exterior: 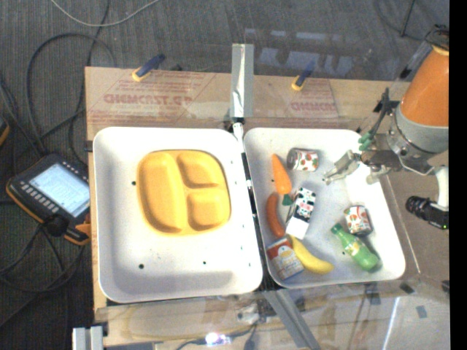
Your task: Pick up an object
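Observation:
The right bin holds several small objects: an orange carrot, a brown sausage, a silver can, a black-and-white carton, a banana, a small red-labelled pack, a green bottle and a round tin with a red print. My gripper hangs over the bin's upper right part, right of the silver can and above the tin. It touches none of the objects and nothing hangs from it.
The left bin holds a yellow divided tray. A metal post stands at the back between the bins. A handheld pendant lies left of the bench. The grey arm with its orange band enters from the right.

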`<state>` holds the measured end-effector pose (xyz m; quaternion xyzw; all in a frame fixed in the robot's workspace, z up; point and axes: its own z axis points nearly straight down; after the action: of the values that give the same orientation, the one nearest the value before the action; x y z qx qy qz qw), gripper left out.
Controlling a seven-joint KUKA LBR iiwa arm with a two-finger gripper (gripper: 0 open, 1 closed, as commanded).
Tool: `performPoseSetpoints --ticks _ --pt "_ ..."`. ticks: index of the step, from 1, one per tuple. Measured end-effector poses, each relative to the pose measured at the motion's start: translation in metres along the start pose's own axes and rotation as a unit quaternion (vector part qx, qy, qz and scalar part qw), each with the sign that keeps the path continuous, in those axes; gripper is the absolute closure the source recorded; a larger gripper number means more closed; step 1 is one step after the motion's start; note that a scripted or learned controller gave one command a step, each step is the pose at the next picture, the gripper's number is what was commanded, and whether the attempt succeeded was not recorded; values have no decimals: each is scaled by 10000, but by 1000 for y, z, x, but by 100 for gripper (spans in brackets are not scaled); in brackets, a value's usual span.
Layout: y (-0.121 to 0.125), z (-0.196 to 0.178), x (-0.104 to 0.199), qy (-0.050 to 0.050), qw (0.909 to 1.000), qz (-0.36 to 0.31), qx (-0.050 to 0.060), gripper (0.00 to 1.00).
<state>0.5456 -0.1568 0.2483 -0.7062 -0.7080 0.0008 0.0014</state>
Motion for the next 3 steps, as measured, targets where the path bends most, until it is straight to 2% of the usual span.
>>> performPoseSetpoints --ticks 1,2,3 --pt "-15 -25 73 -5 9978 -664 0 0" --pt "26 66 77 -6 9971 -760 3 0" --pt "16 140 64 2 9832 -1828 -9 0"
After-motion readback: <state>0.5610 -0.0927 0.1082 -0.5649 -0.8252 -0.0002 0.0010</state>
